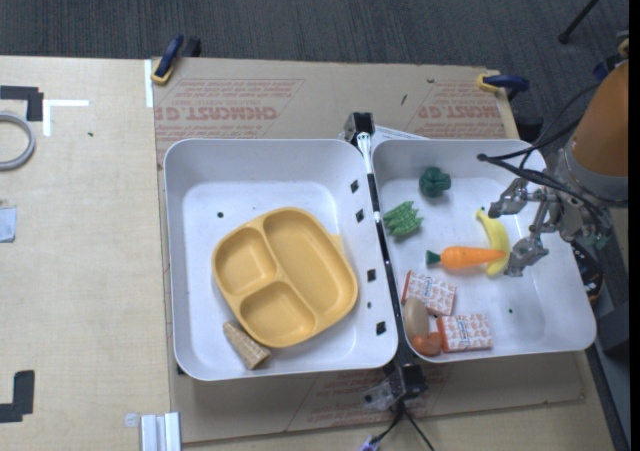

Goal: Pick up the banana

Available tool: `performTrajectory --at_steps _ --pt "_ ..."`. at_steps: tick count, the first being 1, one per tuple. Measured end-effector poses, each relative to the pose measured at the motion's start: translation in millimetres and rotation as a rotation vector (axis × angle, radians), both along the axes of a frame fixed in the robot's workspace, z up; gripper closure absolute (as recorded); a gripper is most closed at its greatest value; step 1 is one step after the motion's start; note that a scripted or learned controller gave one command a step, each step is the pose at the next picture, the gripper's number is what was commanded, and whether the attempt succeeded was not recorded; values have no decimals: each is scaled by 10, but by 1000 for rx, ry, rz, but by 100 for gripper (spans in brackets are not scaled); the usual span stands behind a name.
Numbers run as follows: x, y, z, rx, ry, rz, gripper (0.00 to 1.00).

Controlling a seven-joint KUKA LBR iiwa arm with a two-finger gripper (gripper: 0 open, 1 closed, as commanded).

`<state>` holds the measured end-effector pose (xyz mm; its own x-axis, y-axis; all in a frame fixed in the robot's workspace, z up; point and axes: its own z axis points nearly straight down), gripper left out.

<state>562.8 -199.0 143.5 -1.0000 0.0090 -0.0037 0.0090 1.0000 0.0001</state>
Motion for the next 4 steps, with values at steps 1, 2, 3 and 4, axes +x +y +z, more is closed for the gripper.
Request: performTrajectory --at_steps 1,2,3,4 --pt "441 -60 -504 -1 -2 284 0" --pt "879 -229 -499 -1 -3 201 0" --pt "879 -229 -499 -1 -3 200 0" --pt "811 -209 -505 0 0 134 0"
